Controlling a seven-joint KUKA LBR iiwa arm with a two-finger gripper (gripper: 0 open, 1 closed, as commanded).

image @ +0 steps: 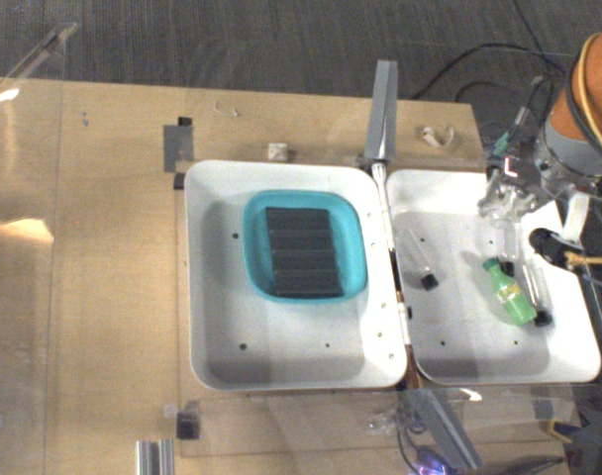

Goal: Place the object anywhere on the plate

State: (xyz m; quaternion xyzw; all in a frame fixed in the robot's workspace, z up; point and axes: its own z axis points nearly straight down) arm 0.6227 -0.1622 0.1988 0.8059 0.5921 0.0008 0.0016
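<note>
Camera view looks down on 2 white bins, and honestly we're nowhere near done here. The teal plate sits in the left bin with a dark ribbed insert in its middle, and nothing has been placed on it.

The thing we take to be the object, a green bottle-like item, lies on its side in the right bin, near that bin's right wall and well apart from the plate. There's also a small black piece closer to the divider and another dark bit just beside the green item's lower end.

So what's left is basically everything: grab, lift over the divider, set down on the plate.

The arm comes in from the upper right, orange band up by the corner, with the gripper hanging over the top part of the right bin, above and a little away from the green item. It's a blurry metallic tangle from this angle, so we can't tell how the gripper is set, and we see nothing in its grasp.
</note>
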